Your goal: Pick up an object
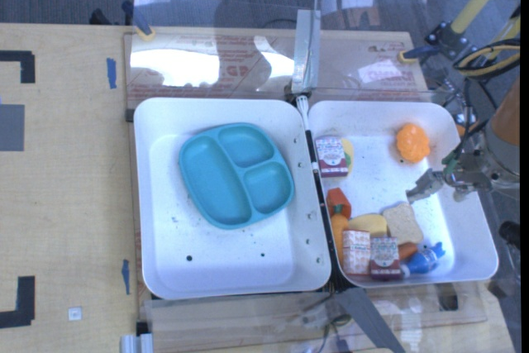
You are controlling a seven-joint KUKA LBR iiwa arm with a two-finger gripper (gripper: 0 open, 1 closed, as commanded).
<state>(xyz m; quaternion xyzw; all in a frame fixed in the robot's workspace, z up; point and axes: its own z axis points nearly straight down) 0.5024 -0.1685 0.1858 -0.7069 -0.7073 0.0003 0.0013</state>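
A pale wooden bench on a grey carpeted floor carries two shallow white bins side by side, with clear panels standing behind them. The left bin holds a blue divided plate near its middle. The right bin holds the clutter: an orange ball toward one o'clock, a small red-and-white carton at about ten o'clock by the dividing wall, an orange carrot-like piece below it, a slice of toast near the centre, and at six o'clock a yellow wedge, two more small cartons and a blue toy packed closely together. The tool reaches in from three o'clock and hangs between the orange ball and the toast, just above the toast's upper edge; whether it is spread or pressed together I cannot tell, and nothing visibly sits in it. I judge this to be the approach step, with no object yet taken. The toast looks the nearest candidate; the next move would call for descending squarely over it, clear of the yellow wedge touching its left side.
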